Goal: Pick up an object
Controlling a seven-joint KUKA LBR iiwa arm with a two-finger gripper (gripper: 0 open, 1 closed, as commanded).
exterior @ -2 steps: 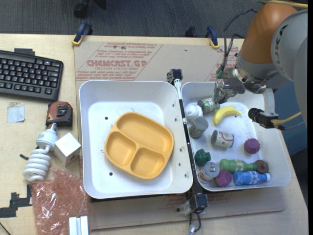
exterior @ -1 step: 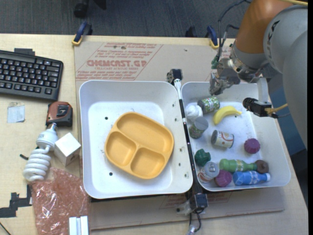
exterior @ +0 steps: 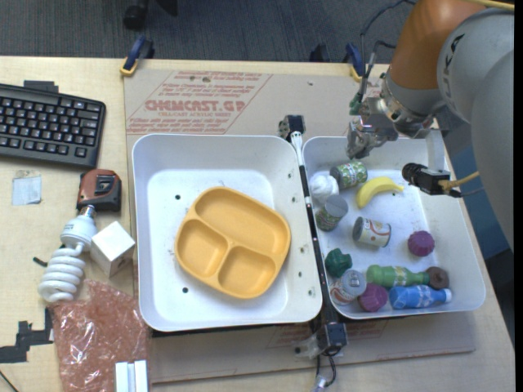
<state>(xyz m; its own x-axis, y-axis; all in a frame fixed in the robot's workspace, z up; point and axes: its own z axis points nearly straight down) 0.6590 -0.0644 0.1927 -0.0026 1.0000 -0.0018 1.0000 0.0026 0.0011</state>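
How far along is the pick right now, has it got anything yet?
Done: the arm has reached over the right bin, with the gripper at its far left corner. In hand: nothing shows between the fingers; the gripper hangs just above the green-labelled can, beside the banana. Left: descend, close on an object and lift it. The yellow tray sits alone in the left bin.

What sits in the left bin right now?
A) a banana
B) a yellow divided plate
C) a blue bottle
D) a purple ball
B: the yellow divided plate lies alone in the left bin, while the banana, blue bottle and purple ball are all in the right bin.
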